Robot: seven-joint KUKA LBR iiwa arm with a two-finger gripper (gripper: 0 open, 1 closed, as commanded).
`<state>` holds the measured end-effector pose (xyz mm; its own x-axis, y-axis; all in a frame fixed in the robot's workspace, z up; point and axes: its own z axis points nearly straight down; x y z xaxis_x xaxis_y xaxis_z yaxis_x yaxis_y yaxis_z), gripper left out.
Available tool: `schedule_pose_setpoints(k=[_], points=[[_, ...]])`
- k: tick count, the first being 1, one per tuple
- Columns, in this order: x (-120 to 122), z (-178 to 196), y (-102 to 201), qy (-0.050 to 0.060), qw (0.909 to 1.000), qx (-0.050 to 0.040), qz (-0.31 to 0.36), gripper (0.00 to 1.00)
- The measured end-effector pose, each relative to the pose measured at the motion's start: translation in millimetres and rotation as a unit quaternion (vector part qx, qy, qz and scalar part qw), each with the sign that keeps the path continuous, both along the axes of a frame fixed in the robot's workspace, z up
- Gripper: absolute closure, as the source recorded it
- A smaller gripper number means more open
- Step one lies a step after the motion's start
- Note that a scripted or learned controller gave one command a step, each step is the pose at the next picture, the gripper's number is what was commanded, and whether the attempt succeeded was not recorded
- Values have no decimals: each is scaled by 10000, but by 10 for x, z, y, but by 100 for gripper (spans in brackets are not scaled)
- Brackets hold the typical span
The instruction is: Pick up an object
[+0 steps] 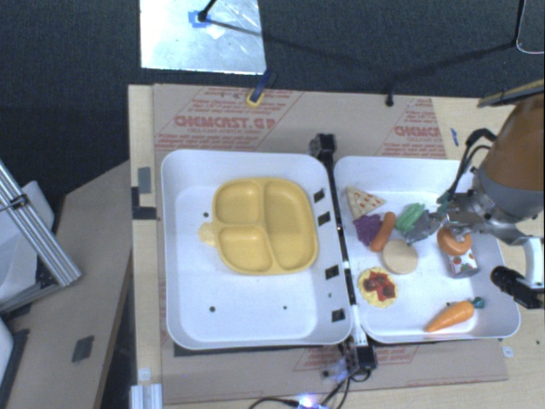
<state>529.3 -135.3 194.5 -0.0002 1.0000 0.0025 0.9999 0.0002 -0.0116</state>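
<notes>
Toy food (pixel 400 257) lies beneath tool (pixel 444 225), fingers' state unclear.

- Left bin (pixel 183 313) and right bin (pixel 502 318): white moulded plastic, smooth, slight sheen.
- Divided plate (pixel 260 226): yellow plastic, smooth, semi-gloss.
- Toy carrot (pixel 451 314), pizza slice (pixel 364 201) and purple piece (pixel 368 227): smooth plastic, matt to low sheen.
- Round beige disc (pixel 400 258): matt, smooth.
- Bench (pixel 281 113) covering: tan masking paper with red print, matt.
- Square plate (pixel 203 22) behind the bench: bare metal, dull reflective finish.
- Floor (pixel 68 75): dark carpet, rough nap.
- Arm (pixel 521 156): orange band glossy, grey housing satin.
</notes>
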Motion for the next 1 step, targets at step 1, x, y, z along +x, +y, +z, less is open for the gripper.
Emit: schedule_pose_setpoints(k=[1], points=[[30, 60, 2, -61, 10000, -11, 14, 0]])
